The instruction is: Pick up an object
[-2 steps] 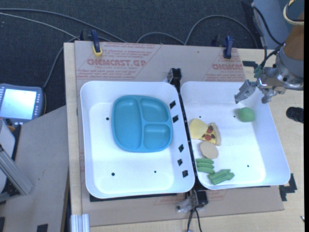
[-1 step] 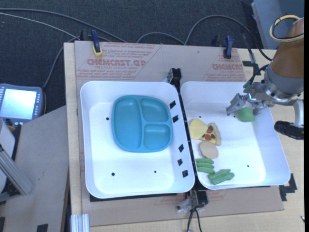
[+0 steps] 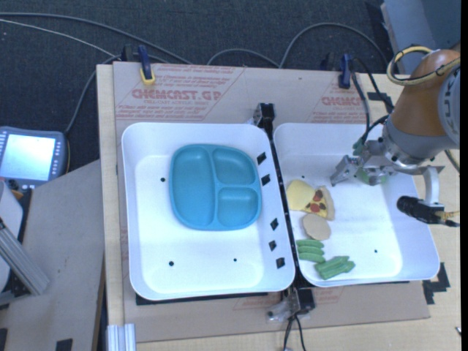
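In the camera view, 2 white bins sit side by side on the table (image 3: 190,86): the left bin (image 3: 146,269) in the frame's centre-left, the right bin (image 3: 409,258) in the centre-right. The left bin carries 1 blue divided tray (image 3: 216,187) with 3 compartments, its long axis running roughly left to right. Against the left wall of the right bin lie 4 toy foods in a loose column: 1 yellow pizza slice (image 3: 309,198) with red dots, its long axis slanting from upper left to lower right; just below it 1 tan oval piece (image 3: 317,228); then 2 green bean pods (image 3: 311,250) (image 3: 334,267), both lying roughly left to right, the lower one tilted up at its right end. The jaws (image 3: 360,172) hang over the upper middle of the right bin, right of the pizza slice and apart from it, spread open with nothing between them
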You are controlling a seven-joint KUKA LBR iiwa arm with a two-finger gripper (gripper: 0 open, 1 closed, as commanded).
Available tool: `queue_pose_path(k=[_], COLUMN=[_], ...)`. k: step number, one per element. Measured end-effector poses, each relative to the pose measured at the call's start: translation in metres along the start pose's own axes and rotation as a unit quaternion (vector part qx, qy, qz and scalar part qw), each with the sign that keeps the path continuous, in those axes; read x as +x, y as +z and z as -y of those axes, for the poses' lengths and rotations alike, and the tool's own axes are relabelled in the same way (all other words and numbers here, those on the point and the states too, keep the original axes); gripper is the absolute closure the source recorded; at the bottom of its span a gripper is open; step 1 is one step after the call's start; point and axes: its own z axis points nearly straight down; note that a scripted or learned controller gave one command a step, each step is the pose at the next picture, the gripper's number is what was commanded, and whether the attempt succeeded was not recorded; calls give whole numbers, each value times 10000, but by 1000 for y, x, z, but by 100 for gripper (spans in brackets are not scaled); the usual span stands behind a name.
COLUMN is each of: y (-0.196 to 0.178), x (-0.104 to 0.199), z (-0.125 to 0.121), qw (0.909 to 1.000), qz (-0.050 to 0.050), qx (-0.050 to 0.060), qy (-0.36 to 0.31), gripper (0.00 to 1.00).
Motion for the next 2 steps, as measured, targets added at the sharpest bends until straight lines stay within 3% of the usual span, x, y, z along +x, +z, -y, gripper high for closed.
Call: queue_pose_path(k=[1,2], y=[38,28], x=[-1,0], z=[-2,-2], qw=[10000,10000], qz=[20,11], qx=[-59,-44], qy=[6,1], gripper=[0,100])
